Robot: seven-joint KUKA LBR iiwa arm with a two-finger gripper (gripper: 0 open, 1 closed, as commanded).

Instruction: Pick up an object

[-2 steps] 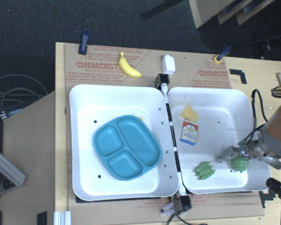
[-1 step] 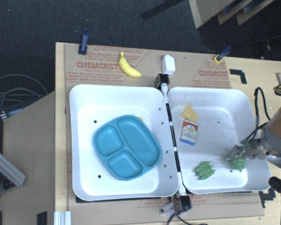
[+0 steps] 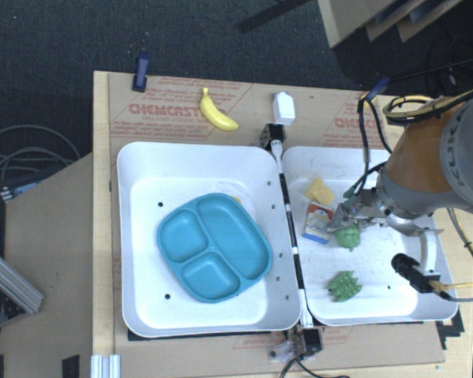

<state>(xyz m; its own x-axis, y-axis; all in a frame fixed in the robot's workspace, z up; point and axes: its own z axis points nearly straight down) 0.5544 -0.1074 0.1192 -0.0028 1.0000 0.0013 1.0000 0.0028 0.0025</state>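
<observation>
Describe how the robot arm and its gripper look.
The arm is bulky and rounded, grey, with a broad orange band above the wrist. Black cables loop beside it. The gripper is a small grey metal assembly at its tip.

I counted two white bins (image 3: 142,179) (image 3: 420,308), one blue divided plate (image 3: 212,247), one banana (image 3: 216,113), and two green toys (image 3: 344,285) (image 3: 348,237).

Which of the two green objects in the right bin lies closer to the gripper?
The upper green object, right at the gripper. The other, spiky green object lies apart, nearer the bin's front edge, with bare white floor around it.
</observation>
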